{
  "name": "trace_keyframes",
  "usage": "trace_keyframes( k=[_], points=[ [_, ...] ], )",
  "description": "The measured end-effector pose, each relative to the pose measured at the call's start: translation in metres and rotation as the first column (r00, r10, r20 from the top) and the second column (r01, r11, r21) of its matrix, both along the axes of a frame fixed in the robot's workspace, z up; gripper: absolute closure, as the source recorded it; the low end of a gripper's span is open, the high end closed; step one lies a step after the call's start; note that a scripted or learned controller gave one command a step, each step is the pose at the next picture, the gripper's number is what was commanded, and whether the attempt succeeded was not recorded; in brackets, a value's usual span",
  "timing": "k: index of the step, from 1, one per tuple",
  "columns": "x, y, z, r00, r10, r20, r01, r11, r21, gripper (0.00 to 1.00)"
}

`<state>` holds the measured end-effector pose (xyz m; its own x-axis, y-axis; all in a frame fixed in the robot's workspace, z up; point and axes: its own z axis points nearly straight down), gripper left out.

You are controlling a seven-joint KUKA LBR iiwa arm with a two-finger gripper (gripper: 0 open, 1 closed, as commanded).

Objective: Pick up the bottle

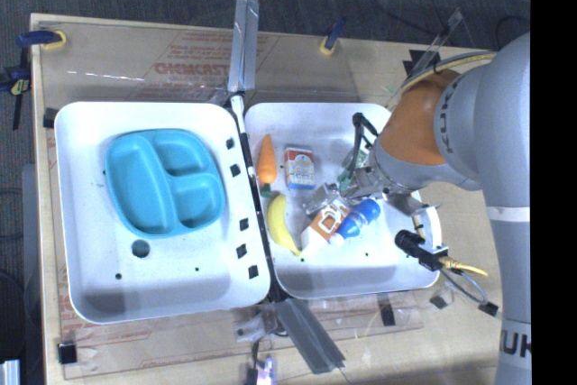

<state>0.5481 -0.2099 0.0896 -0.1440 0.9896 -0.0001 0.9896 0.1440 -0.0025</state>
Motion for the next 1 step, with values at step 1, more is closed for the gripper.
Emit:
trace_keyframes(
  k=[1],
  points=[
    [-0.0709,-0.0014,0.1025,0.996,0.095,0.0,-0.095,0.996,0.002,0.0]
  ],
)
